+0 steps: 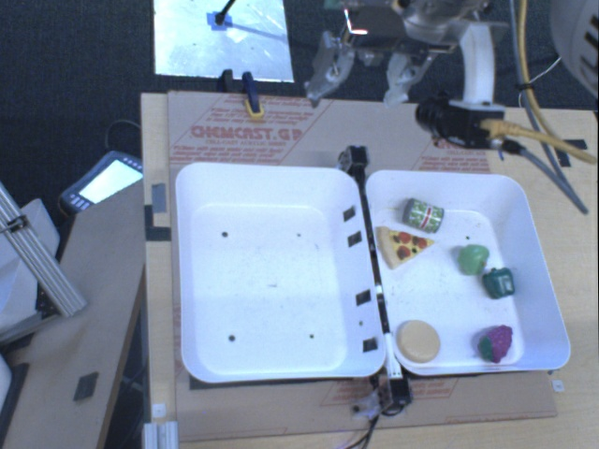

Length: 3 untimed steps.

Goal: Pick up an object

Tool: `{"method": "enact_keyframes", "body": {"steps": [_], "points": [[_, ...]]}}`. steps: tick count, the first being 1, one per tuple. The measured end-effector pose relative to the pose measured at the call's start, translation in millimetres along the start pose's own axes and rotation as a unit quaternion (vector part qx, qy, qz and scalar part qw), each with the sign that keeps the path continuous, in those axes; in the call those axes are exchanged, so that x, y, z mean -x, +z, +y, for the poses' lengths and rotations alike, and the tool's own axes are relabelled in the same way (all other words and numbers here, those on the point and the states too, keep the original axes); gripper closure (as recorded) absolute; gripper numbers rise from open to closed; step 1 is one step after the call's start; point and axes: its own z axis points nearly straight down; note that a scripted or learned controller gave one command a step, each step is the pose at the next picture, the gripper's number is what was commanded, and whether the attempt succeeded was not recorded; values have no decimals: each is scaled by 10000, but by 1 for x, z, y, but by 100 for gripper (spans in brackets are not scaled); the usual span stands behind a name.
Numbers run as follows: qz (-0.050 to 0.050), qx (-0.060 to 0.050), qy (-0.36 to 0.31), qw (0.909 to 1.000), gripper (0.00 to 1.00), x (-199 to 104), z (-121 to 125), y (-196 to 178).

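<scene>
My gripper (360,82) hangs high above the bench at the top of the camera view, behind the bins, open with nothing between its two fingers (323,75). The right bin (533,251) holds a small green can (423,215) lying on its side, a pizza slice (404,246), a light green fruit (473,257), a dark green pepper (499,282), a tan round cookie (418,340) and a magenta bunch of grapes (496,343). The gripper is well away from all of them, up and to the left.
The left bin (267,269) sits beside the right one, joined by a black clip strip (360,241). Yellow and grey cables (533,138) run from the right. A shiny metal plate (225,26) lies at the back; a tablet (108,181) rests at the left.
</scene>
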Motion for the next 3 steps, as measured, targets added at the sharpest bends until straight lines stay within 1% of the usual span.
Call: {"method": "enact_keyframes", "body": {"steps": [1,2,3], "points": [[-28,6,84,10000,0,47,51,1],[-2,0,7,10000,0,-38,31,0],[-13,3,52,10000,0,-33,32,0]]}}
